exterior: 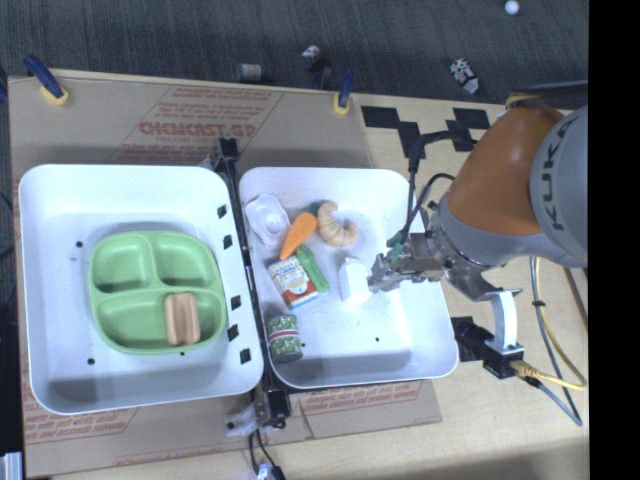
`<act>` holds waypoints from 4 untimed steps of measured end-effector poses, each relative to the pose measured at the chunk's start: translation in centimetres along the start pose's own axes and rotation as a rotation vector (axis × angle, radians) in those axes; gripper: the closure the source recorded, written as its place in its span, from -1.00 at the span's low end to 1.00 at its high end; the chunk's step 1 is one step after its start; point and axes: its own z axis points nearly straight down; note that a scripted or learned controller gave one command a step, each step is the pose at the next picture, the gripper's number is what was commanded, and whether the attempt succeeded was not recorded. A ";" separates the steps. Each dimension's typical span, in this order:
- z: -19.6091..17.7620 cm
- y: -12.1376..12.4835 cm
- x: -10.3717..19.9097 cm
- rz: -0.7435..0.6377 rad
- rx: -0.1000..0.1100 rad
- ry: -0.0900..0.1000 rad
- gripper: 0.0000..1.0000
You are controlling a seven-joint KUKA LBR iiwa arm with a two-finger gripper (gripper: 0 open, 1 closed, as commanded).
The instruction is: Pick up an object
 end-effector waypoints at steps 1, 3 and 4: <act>1.0 0.0 2.6 0.000 0.000 0.000 1.00; 4.3 0.0 -7.8 0.004 0.001 -0.001 1.00; 2.8 -0.1 -7.8 0.003 -0.001 0.000 1.00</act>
